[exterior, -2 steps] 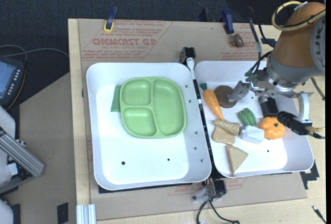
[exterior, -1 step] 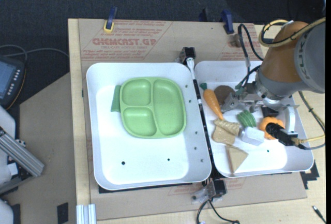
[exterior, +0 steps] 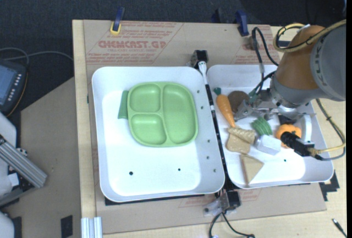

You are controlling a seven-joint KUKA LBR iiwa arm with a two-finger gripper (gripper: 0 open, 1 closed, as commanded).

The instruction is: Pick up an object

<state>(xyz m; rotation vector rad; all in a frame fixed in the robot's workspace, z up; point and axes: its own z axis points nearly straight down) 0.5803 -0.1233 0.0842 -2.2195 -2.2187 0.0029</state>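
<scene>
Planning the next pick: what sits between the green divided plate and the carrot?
In the camera view, between the green plate and the carrot lie bare bin floor and the two bins' adjoining rims; no loose object.

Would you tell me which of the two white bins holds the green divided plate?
The left bin: the green plate lies there alone; the right bin holds small toy foods.

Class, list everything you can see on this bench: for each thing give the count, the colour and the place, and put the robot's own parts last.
Bins: 2, white, side by side on the bench.
Divided plate: 1, light green, left bin.
Toy carrot: 1, orange, right bin, left side.
Tan wedges: 2, right bin, near front.
Green piece: 1, right bin, centre.
Clamps: 2, yellow and blue, bench's far edge.
Arm: 1, grey and orange, over right bin.
Gripper: 1, low among the toys.
</scene>
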